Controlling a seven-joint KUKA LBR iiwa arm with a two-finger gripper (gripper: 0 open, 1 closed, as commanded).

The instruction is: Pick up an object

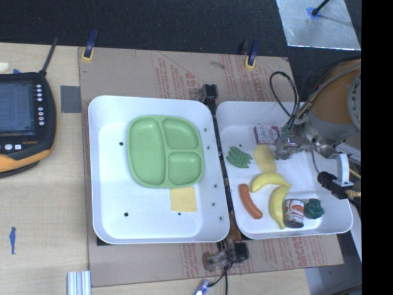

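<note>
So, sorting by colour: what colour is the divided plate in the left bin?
Light green; the divided plate shows in the camera view.

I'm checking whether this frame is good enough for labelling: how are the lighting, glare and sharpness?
Camera view: light is even and soft, with faint shadows under the green plate; the left bin looks bright but keeps its detail; the whole frame is slightly soft, so the label on the can is unreadable; the gripper is dim and cluttered by cables.

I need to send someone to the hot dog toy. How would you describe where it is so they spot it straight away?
Go to the right white bin and look along its left wall, near the front corner. The hot dog lies there just left of the bananas, below the green leafy toy. It is the only reddish-orange sausage shape.
</note>
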